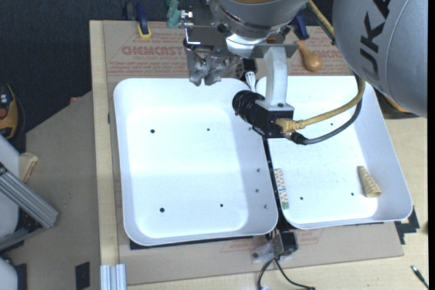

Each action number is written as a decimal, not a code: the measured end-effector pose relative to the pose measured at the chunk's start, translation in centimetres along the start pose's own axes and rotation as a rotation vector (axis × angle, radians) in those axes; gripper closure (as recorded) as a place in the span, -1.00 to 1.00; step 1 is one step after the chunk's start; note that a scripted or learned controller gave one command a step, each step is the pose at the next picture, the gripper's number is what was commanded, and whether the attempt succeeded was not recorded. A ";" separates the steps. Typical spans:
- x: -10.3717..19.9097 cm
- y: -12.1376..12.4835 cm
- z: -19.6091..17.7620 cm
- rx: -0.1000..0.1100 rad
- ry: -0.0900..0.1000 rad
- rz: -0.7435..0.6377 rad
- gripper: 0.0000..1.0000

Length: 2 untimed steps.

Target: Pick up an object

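Note:
A small tan ridged object (369, 181) lies in the right bin (326, 180), near its right wall. My gripper (206, 69) hangs over the far rim of the left bin (177, 166), far from that object. The grey arm with its orange band covers the top of the view. A black fitting with a yellow cable (326, 115) hangs from the wrist over the divide between the two bins.
A wooden-handled tool (310, 55) rests on the board beyond the right bin. Blue and green clamps (143, 22) sit along the board's far edge. A small printed strip (281, 188) lies by the right bin's left wall.

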<state>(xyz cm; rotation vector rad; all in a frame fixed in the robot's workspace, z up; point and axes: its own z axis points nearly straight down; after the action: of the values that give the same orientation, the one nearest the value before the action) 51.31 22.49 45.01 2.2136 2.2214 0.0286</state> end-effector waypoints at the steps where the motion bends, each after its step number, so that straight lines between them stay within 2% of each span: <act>1: -1.8 -3.9 12.6 0.032 -0.015 0.005 1.00; 2: 0.0 -3.5 8.3 0.012 -0.007 0.001 1.00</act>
<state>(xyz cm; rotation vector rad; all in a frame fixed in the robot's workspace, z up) 47.94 22.55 36.65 2.2175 2.2235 0.0076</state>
